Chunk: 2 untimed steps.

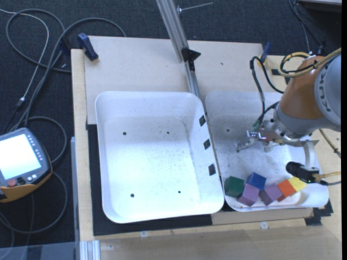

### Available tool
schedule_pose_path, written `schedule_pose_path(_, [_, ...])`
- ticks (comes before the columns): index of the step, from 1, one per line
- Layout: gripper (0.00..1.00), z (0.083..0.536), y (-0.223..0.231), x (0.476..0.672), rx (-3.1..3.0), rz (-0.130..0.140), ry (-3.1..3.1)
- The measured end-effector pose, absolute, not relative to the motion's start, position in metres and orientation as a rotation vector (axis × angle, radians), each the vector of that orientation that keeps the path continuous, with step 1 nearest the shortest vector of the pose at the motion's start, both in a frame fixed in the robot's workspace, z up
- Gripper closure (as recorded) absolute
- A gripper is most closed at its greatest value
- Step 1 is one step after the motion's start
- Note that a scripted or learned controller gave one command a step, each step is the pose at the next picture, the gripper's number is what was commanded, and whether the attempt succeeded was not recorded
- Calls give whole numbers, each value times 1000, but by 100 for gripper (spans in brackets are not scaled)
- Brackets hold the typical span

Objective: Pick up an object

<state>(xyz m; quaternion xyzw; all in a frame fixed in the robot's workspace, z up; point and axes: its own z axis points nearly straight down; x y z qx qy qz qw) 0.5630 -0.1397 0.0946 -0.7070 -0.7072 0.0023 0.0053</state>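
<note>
Several small blocks lie in a row along the front wall of the right bin (227,110): a green block (234,186), a blue block (256,180), two purple blocks (250,194), an orange block (286,190) and a yellow block (297,184). My gripper (252,138) hangs over the middle of the right bin, behind the row and apart from it. The grey and orange wrist (303,104) covers much of it from above. I see no block in it.
The left bin (108,104) stands beside the right one, with a metal pole (173,26) rising between them at the back. Cables loop around the wrist (260,75). A black connector (297,170) hangs just behind the yellow block.
</note>
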Motion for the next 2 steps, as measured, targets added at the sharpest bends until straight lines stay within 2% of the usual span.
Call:
schedule_pose_path(1, [0,114,-119,556,-2216,-1,-2221])
schedule_pose_path(2, [0,100,-174,612,-2227,-1,-2224])
